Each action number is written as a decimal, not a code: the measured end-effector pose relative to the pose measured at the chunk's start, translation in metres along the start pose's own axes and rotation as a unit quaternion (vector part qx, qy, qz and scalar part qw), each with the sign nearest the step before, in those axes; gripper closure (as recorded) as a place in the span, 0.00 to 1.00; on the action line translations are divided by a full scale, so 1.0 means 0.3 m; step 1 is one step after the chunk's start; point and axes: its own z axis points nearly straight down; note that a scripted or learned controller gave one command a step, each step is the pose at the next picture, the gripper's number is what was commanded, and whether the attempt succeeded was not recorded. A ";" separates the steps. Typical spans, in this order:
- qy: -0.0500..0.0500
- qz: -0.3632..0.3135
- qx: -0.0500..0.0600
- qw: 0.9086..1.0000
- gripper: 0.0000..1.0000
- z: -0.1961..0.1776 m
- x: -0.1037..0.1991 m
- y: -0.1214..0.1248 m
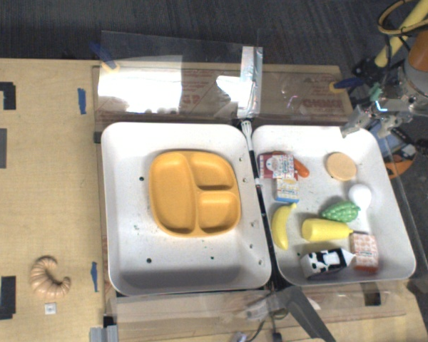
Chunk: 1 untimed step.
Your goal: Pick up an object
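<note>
Currently my gripper hangs over the far right corner of the right bin, just above its rim, and nothing is seen held in it; whether it is spread or closed I cannot tell, because this part is small and mixed with cables. Behind it my wrist rises toward the upper right corner, where the orange band shows. The nearest thing to me is a round tan biscuit, lying flat in the far part of the same bin. Just below it is a white egg, and beside the egg a green knobbly piece that touches a yellow cone-like piece. At the near wall stand a black and white carton and, next to it, a pink box. Along the left wall of this bin lie a banana, a small pale box and a pink and white carton with a little orange piece touching it. The left bin holds a yellow divided plate in its middle. Well apart, on the cardboard bench at the near left, lies a croissant.
</note>
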 end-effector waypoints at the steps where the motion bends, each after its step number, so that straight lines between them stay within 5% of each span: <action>1: -0.002 -0.013 -0.004 1.000 0.00 -0.172 -0.004 -0.027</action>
